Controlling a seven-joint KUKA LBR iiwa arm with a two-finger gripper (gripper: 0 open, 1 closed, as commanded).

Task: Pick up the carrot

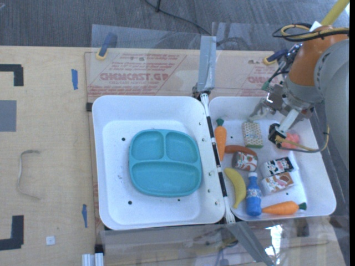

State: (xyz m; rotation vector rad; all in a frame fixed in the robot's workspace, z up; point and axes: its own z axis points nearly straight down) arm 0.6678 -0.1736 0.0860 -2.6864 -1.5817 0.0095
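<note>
A pale wooden bench (pixel 50 93) on grey carpet carries two white bins. The left bin (pixel 105 121) holds a teal divided plate (pixel 165 162). The right bin (pixel 326 199) holds a carrot (pixel 221 138) along its left wall and a second carrot (pixel 282 208) near the front. The gripper (pixel 262 112) hovers above the far side, its opening impossible to tell.

Bins (pixel 105 115): white.
Plate (pixel 165 162): turquoise, plain.
Left carrot (pixel 220 140): orange, green top.
Lower carrot (pixel 280 208): orange, dark green top.
Banana (pixel 237 186): yellow.
Bottle (pixel 253 199): blue, white cap.
Sausage (pixel 241 149): red-orange.
Can (pixel 244 160): brown and white.
Pad (pixel 252 133): pale, fine grid pattern.
Small carton (pixel 279 165): black and white.
Arm (pixel 338 93): grey, orange band.
Bench (pixel 44 93): pale wood, blue tape marks.
</note>
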